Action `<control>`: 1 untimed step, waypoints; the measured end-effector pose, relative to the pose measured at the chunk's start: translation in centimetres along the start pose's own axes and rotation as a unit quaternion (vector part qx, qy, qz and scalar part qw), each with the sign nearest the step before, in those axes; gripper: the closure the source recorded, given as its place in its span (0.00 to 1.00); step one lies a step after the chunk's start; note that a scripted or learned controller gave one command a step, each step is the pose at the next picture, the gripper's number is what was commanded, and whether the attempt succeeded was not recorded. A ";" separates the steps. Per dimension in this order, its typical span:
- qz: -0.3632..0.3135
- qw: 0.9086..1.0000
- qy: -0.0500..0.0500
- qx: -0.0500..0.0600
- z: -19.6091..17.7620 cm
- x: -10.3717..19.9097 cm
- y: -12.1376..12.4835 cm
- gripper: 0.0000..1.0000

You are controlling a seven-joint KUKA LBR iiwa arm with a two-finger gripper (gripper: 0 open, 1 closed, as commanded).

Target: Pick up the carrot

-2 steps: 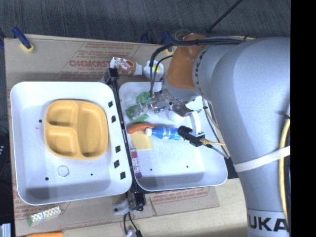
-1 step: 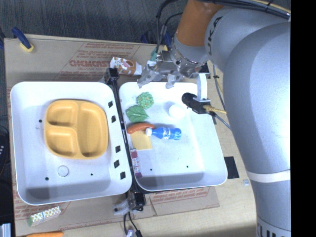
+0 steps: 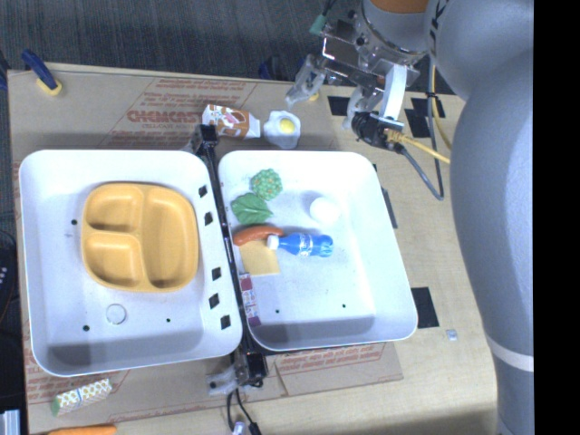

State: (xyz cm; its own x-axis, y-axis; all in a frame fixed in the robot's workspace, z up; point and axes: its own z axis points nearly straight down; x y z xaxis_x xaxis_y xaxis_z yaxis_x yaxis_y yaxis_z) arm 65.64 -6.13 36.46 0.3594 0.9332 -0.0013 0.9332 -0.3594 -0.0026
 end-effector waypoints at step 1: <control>0.041 0.999 0.000 0.000 -8.1 -6.1 2.3 0.00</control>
State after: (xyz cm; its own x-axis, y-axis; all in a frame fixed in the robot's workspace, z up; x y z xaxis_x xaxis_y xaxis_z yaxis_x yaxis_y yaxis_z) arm 65.63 -12.70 44.60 0.4353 0.9003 -0.0011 0.9003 -0.4353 -0.0020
